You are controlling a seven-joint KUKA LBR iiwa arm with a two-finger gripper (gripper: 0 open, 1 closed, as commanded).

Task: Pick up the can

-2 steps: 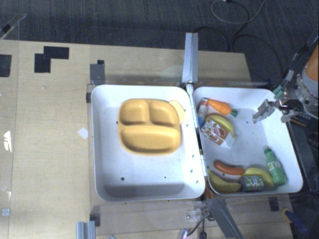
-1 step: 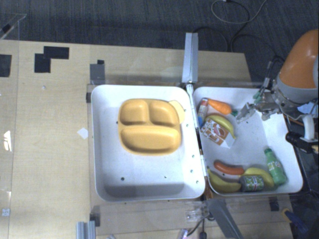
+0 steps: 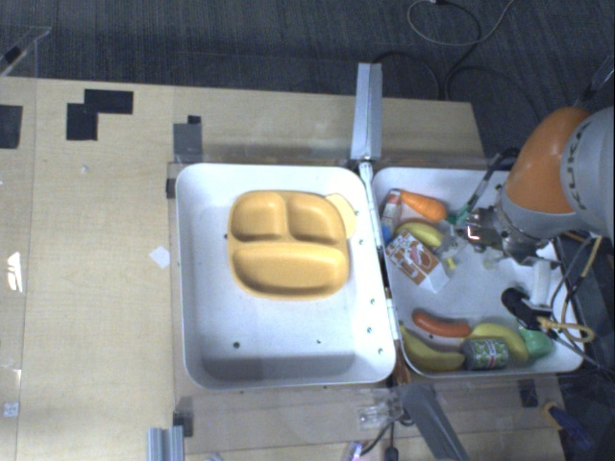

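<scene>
Lower right of frame: can (image 3: 487, 353) unheld; gripper (image 3: 478, 230) above it, jaws' state unreadable. Approach step; descent needed.

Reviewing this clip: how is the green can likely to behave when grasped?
The can lies on its side, so its round body may roll if nudged. It looks rigid. Wedged against a banana and a sausage in the right bin, it leaves little room around it.

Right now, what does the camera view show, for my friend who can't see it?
A grey-and-orange robot arm reaches over the right bin, which holds a green can, bananas and other toy food. The left bin holds a yellow divided tray.
</scene>
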